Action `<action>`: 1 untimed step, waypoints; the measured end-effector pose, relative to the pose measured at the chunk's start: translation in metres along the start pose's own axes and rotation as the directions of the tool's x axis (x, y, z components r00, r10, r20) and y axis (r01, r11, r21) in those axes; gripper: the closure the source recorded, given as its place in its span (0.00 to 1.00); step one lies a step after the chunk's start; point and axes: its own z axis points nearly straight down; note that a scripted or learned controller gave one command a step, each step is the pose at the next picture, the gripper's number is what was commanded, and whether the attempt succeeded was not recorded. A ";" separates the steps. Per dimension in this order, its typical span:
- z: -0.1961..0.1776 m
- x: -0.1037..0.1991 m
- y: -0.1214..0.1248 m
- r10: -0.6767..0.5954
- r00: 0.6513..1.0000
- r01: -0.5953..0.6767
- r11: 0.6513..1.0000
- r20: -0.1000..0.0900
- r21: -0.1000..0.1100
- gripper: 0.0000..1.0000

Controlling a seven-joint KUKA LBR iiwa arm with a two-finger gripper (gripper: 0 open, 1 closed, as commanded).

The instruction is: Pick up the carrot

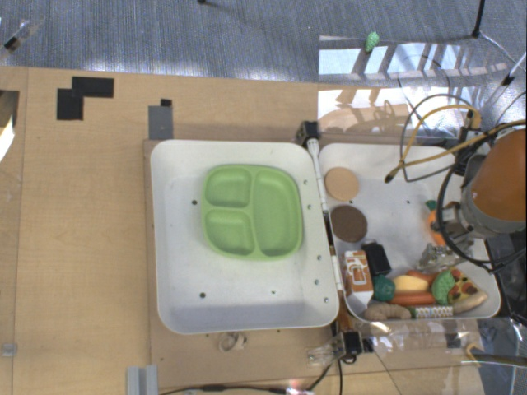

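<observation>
The bench (82, 245) is a pale wooden surface, slanting slightly in the camera view. Two shallow white bins sit on it side by side, their inner edges touching: the left bin (177, 303) and the right bin (395, 204). Black tape patches (82, 95) lie on the wood near the far left corner. A small grey block (161, 122) stands just behind the left bin's far edge, and another grey bracket (142, 379) sits at the bench's near edge. Cables (329, 356) trail along the front between the bins.
</observation>
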 end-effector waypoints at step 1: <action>-0.061 -0.102 0.004 -0.009 1.000 0.009 1.000 0.006 -0.004 1.00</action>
